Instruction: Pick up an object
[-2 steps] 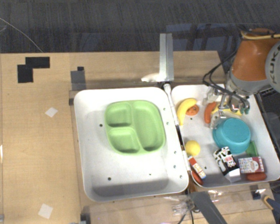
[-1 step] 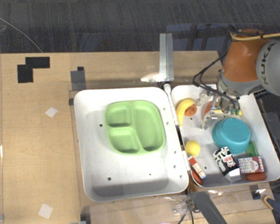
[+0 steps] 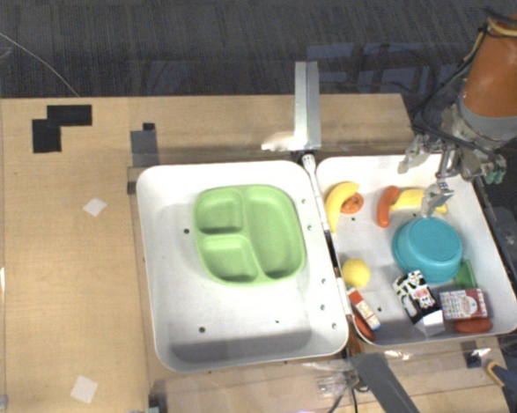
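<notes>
While the tool (image 3: 434,173) hangs, fingers apart, at 12 o'clock of the blue bowl (image 3: 429,249), carton (image 3: 463,304) print is unreadable.

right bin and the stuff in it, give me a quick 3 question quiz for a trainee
1. True or false: the green divided tray lies in the right bin.
2. Which thing lies nearest the pincer? A) teal bowl B) yellow block C) lemon
3. Fill in: the black-and-white cow-patterned carton lies just in front of the ____ bowl.

Key
1. False: it lies in the left bin.
2. B: the yellow block sits just beside the pincer, next to the orange-red piece.
3. teal
</notes>
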Available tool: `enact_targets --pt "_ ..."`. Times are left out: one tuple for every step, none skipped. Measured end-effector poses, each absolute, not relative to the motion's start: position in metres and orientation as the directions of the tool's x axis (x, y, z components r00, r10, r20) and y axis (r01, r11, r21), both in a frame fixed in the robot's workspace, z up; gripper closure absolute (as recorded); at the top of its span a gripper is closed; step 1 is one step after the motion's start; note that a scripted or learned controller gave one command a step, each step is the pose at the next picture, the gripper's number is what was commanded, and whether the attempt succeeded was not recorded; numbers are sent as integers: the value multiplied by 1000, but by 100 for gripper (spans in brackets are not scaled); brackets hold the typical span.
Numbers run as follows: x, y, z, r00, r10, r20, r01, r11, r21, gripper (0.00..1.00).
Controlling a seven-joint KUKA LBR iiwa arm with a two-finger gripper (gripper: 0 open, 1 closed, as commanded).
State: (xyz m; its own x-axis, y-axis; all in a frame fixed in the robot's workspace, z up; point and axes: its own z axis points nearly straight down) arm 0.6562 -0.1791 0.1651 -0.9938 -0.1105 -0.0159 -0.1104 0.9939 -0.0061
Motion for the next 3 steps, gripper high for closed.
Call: enact_targets --pt "670 -159 88 -994 -109 -2 -109 994 -1 0" --pt "645 -79 88 -999 30 -11 30 1000 3 0" --pt "649 -83 104 -999 30 -27 30 1000 -1 100"
